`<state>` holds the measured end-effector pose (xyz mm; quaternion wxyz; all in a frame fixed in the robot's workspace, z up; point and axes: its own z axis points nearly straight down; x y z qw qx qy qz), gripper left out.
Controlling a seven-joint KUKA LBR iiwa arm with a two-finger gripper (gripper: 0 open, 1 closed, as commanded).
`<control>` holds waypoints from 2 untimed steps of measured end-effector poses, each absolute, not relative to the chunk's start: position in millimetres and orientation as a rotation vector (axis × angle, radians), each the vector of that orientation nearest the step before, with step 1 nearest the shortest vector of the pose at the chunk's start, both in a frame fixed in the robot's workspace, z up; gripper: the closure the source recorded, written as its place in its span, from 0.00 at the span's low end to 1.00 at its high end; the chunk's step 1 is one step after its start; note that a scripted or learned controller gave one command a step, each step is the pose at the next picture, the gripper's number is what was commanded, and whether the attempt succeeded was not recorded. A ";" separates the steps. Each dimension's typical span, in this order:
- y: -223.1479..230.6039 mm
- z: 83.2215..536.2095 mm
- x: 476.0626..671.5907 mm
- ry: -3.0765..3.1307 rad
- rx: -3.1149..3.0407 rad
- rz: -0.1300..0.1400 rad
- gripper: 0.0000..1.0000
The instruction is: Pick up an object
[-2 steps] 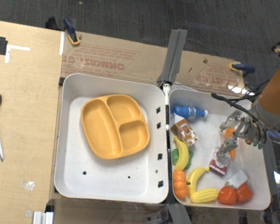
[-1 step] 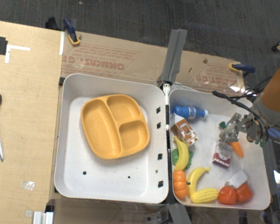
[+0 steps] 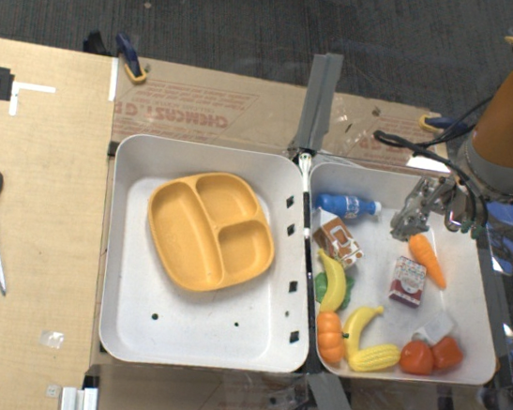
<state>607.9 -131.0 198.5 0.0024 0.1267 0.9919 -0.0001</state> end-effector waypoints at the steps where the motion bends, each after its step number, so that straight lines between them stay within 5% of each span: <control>1: -131.2 198.4 607.8 3.112 0.398 -0.001 0.00; 2: -182.0 93.0 594.8 3.113 0.386 -0.002 0.00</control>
